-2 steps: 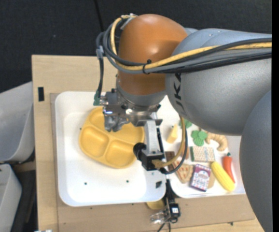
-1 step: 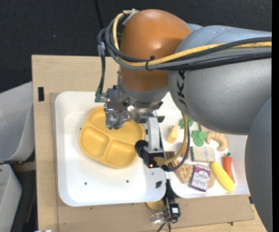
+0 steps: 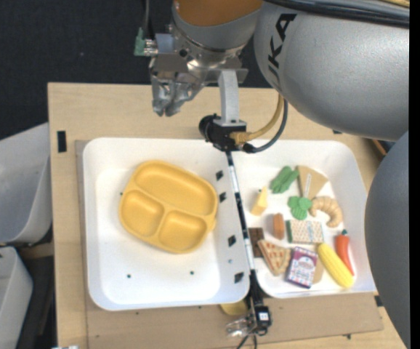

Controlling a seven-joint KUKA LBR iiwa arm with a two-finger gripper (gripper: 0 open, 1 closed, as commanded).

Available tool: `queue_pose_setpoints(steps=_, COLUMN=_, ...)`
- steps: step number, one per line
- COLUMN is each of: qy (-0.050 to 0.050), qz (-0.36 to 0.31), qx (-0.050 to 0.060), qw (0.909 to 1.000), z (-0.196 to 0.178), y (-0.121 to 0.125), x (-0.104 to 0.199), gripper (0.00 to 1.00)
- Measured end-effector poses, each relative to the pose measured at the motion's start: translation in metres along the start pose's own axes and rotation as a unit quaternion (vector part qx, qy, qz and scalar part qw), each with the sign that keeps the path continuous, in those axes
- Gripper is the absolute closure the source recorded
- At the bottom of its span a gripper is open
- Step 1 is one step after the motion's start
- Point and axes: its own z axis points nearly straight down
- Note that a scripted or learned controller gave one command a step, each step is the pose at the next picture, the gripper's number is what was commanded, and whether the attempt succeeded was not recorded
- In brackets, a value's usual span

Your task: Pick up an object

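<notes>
White plastic bins sat side by side on the pale wooden bench as the grey KUKA arm reached in from the right, its gripper hanging above the bench's far edge, beyond the left bin and well apart from every object. Whether the gripper was open or closed could not be told from this angle, and nothing was visible in it.

To do the pick well, the arm would likely need to travel toward the near side and drop squarely over one free-standing item, choosing a piece with room around it rather than one crowded by neighbours.

The left bin held a single yellow divided tray, lying tilted near the bin's centre. The right bin held the toy food: a green leafy piece and a tan wedge at the far side, a small yellow block near the dividing wall, a croissant, a cracker, a pizza slice, a purple packet, a yellow corn cob and a red pepper toward the near right. The yellow block, standing slightly alone, looked the easiest target; the tray seemed awkwardly wide to grasp.
</notes>
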Motion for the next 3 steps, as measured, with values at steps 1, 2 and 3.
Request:
queue_pose_setpoints(steps=1, qy=-0.005, qz=0.004, qx=0.013, qw=0.9999, z=0.108, y=0.004, x=-0.043, gripper=1.00)
queue_pose_setpoints(steps=2, qy=0.001, qz=-0.002, qx=0.005, qw=1.0000, z=0.023, y=-0.006, x=0.023, gripper=1.00)
queue_pose_setpoints(steps=3, qy=-0.002, qz=0.001, qx=0.008, qw=1.0000, z=0.029, y=-0.006, x=0.018, gripper=0.00)
